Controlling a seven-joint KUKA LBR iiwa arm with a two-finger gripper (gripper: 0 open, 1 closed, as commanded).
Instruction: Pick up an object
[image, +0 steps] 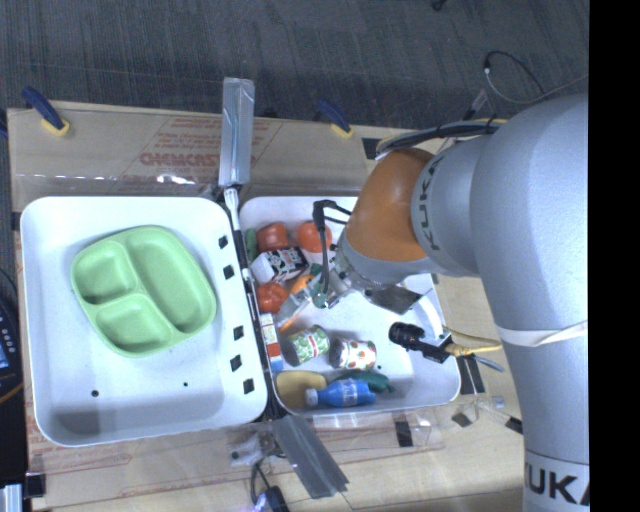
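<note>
Plainly, left bin (130, 400) holds green plate (145, 290) — right bin (282, 212), bottle (342, 393), cans (308, 345).

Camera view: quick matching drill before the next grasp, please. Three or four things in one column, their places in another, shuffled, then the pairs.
Things
1. green divided tray
2. blue bottle
3. pair of red round fruits
4. gripper

Places
a. far end of the right bin, top of the picture
b. in the left bin
c. near edge of the right bin, bottom of the picture
d. over the middle of the right bin

Pairs: 1-b, 2-c, 3-a, 4-d.
</note>
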